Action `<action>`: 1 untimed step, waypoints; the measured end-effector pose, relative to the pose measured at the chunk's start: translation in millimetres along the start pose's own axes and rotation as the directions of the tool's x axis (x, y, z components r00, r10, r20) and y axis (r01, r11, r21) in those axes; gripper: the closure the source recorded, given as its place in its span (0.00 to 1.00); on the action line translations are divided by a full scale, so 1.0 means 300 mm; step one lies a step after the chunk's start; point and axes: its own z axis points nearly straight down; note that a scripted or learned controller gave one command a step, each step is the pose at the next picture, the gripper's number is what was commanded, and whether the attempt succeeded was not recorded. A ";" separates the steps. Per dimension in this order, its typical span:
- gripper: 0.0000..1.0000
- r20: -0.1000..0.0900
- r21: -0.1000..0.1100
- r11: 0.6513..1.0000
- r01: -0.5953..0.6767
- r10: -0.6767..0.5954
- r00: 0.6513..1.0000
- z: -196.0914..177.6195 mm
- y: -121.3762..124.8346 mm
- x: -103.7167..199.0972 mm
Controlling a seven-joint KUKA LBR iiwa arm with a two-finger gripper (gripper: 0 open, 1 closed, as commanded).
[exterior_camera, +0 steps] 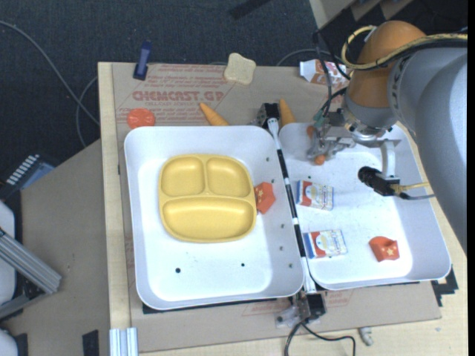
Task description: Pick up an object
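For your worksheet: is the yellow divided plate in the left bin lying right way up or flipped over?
Right way up. The yellow divided plate lies flat in the left bin, its three hollow compartments facing up, with raised ridges between them.

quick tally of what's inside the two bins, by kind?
Yellow divided tray: 1
Red pieces: 2
Small white cartons: 2
Small orange piece beneath the gripper: 1
Total: 6
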 end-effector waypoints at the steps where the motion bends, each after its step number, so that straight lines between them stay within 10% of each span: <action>1: 1.00 -0.001 -0.006 1.000 0.000 0.000 1.000 -0.303 -0.127 0.136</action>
